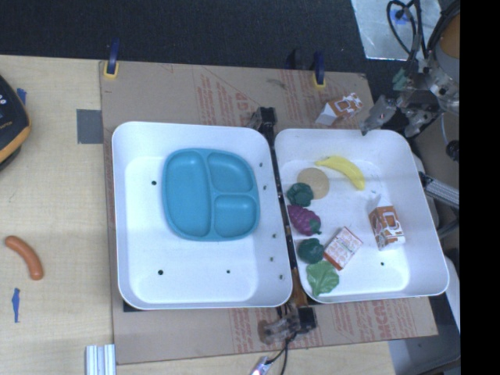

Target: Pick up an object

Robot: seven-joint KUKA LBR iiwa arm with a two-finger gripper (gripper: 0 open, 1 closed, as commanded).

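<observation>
in the right white bin [426,233], nearest me, i see a green leafy toy [322,277], then small cartons [342,247], a purple grape bunch [304,219], and a yellow plastic banana [344,169]. beyond the bin's far corner hangs the gripper [375,116]; i cannot tell its jaw state.

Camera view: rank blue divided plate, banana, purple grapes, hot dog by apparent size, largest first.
1. blue divided plate, by far the largest
2. banana
3. hot dog, close to the banana, so unsure
4. purple grapes, smallest
</observation>
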